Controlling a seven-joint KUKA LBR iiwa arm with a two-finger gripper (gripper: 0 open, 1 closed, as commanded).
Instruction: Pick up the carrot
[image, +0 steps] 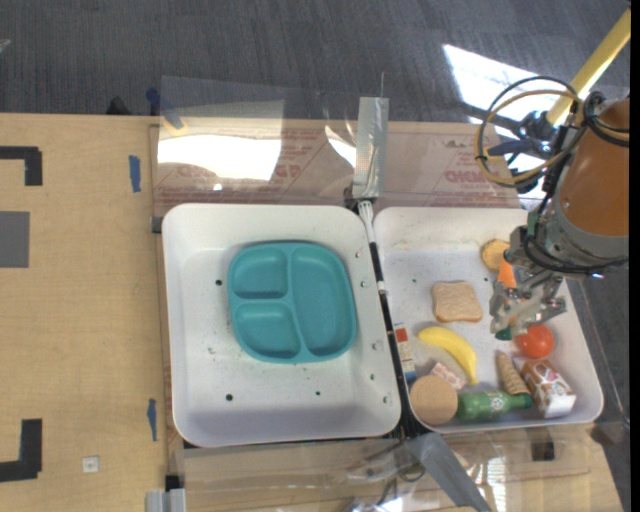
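In the right bin, the arm's gripper (519, 308) hangs low over the right side, just above a red tomato (536, 341). A thin orange piece that looks like the carrot (507, 274) shows at the gripper's upper left edge, mostly hidden by the wrist. I cannot tell whether the carrot is touching the gripper or lying beneath it.
The right bin (420, 232) also holds an orange-yellow pastry (493, 253), a bread slice (457, 301), a banana (448, 347), a round bun (434, 397), a green bottle (493, 403) and a small packet (550, 388). A teal divided plate (293, 300) lies in the left bin (190, 300).
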